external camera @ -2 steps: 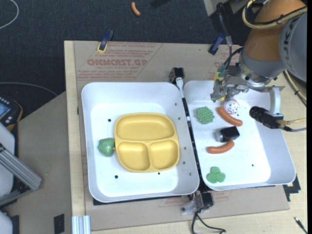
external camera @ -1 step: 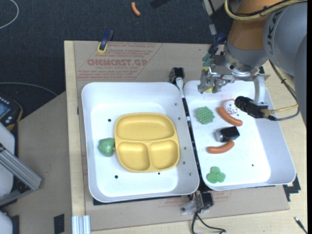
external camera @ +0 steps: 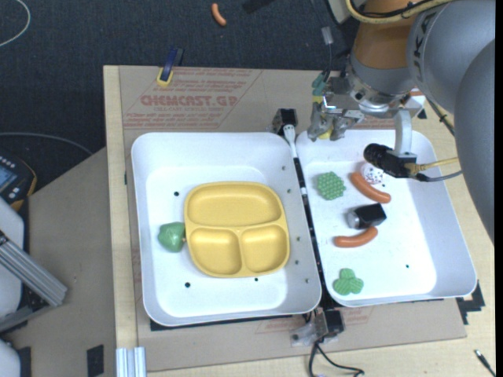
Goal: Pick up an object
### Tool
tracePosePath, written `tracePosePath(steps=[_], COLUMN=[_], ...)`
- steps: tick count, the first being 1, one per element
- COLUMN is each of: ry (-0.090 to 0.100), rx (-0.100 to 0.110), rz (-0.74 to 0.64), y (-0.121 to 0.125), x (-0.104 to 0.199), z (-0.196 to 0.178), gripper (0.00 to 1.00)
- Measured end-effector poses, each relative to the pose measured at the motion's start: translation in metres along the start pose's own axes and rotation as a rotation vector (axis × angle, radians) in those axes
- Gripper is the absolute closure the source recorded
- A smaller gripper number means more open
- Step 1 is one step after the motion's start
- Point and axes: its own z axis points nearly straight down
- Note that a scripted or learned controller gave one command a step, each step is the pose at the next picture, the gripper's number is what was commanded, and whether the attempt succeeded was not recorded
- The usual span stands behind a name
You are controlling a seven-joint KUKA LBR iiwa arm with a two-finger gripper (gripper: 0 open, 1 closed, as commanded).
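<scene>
My gripper (external camera: pixel 328 128) hangs over the far left corner of the right bin (external camera: pixel 440 269), with nothing visible between its fingers. In that bin lie a green bumpy ball (external camera: pixel 331 184), a sausage (external camera: pixel 368 187) beside a speckled white piece (external camera: pixel 376 176), a black block (external camera: pixel 368 215), a second sausage (external camera: pixel 355 240) and a green broccoli piece (external camera: pixel 347 282). The nearest object, the green ball, lies below the gripper in the view.
The left bin (external camera: pixel 153 281) holds a yellow three-compartment tray (external camera: pixel 236 228) and a green lump (external camera: pixel 171 236) at its left. The grey arm with its orange band (external camera: pixel 393 45) reaches in from the upper right. A black bracket (external camera: pixel 389 160) with a cable sits over the right bin's far side.
</scene>
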Motion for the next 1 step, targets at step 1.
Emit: tracePosePath(steps=[1], ry=[0.000], rx=[0.008], rz=[0.002], y=[-0.0092], x=[0.0074], z=[0.0071], gripper=[1.00])
